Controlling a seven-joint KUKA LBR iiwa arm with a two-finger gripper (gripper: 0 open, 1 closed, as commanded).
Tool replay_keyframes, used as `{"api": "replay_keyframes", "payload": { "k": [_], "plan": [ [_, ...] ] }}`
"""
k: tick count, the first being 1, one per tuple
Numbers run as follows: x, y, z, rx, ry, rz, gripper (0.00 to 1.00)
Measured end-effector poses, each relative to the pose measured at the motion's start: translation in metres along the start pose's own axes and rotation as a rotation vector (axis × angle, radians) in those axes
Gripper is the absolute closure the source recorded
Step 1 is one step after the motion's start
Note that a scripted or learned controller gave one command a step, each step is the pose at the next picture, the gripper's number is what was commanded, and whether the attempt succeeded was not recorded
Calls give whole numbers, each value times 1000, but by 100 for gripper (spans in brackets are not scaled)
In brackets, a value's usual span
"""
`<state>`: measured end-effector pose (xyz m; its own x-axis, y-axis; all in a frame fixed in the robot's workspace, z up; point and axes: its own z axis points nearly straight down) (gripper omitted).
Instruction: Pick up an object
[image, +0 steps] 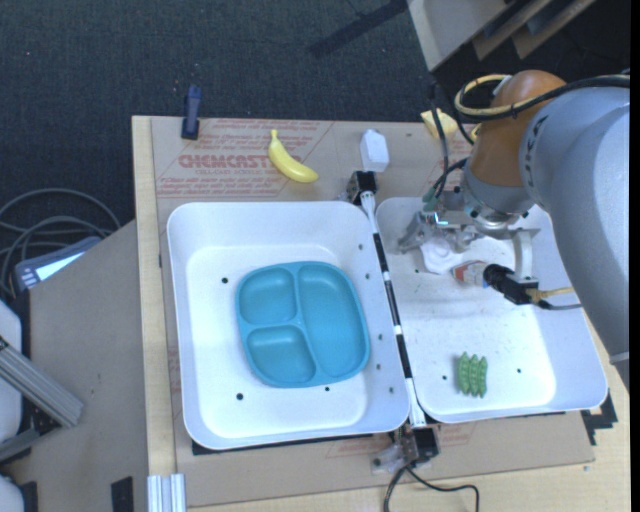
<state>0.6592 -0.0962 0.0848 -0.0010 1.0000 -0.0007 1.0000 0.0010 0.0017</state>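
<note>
Right bin (560, 385): 1 green pod (472, 374), small, light, probably stiff; best pinched across its narrow width. Gripper (447, 240) low at the bin's far end over a white item (438, 258); claw state cannot be told.

On my feed the arm (590, 150) shows a smooth, rounded light-grey casing. An orange band (510, 130) rings the joint above the wrist. A yellow cable (478, 95) loops over that band. Thin dark wires run down to the metallic grey gripper (462, 232).

A robotics lab: a cardboard-topped bench (230, 165) with white bins (200, 300), loose cables (50, 215) and dark carpet (90, 60).
</note>
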Motion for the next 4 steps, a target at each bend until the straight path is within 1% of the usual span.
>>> {"api": "replay_keyframes", "payload": {
  "k": [1,2,3,4],
  "plan": [
    [-1,1,-12,-2,-3,0,100],
    [-32,-53,-5,-8,-3,2,100],
    [-10,-106,-115,0,0,1,100],
    [-10,-107,-115,1,0,1,0]
  ]
}}
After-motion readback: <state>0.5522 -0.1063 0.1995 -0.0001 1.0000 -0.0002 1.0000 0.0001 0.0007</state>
